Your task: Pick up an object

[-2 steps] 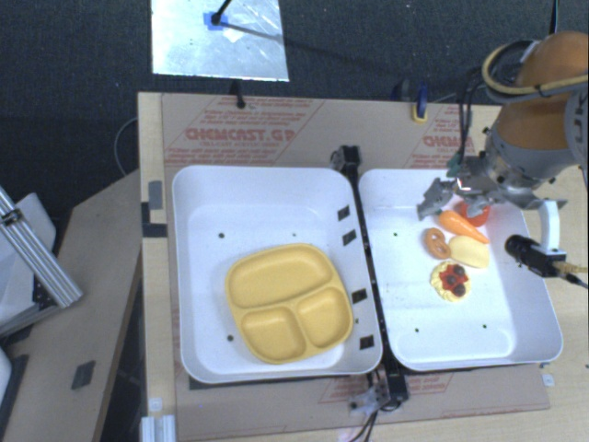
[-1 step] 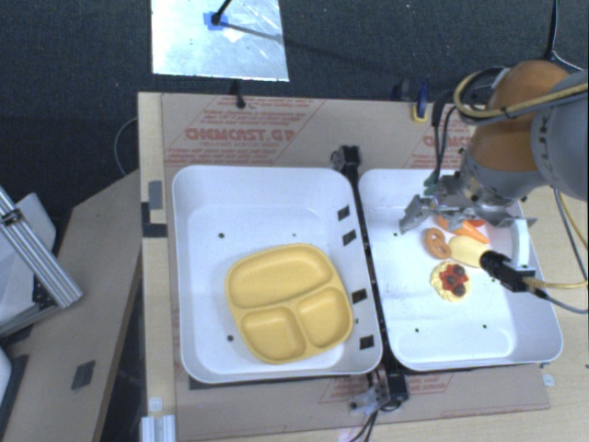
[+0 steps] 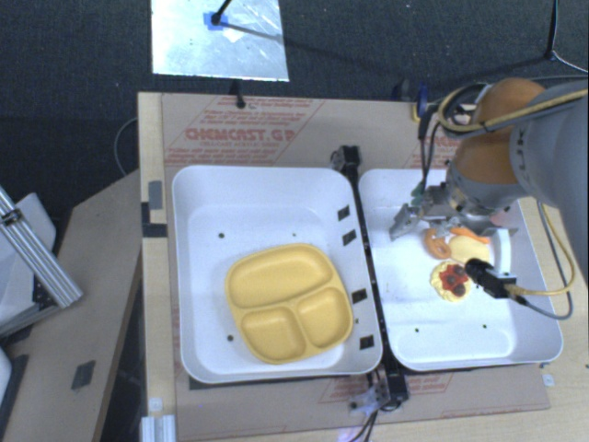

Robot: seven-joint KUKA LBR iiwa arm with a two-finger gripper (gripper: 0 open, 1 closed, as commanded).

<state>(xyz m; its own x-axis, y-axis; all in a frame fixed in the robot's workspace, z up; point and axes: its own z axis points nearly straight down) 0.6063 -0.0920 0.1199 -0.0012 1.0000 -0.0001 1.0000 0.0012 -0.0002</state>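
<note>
On the tabletop (image 3: 276,122) we are seeing two bins, the left bin (image 3: 267,187) holding one yellow tray (image 3: 289,301), the right bin (image 3: 479,339) holding two small toys (image 3: 451,279) lying below the jaws (image 3: 409,217), whose opening we cannot tell.

A robotics lab: bench (image 3: 110,247) with bins (image 3: 267,191), cables (image 3: 543,288), aluminium framing (image 3: 37,256).

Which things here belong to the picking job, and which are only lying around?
For the job:
- gripper, over the right bin
- orange toy in that bin
- red and yellow toy beside it

Just lying about:
- yellow divided tray in the left bin
- shiny sheet beyond the bench
</note>
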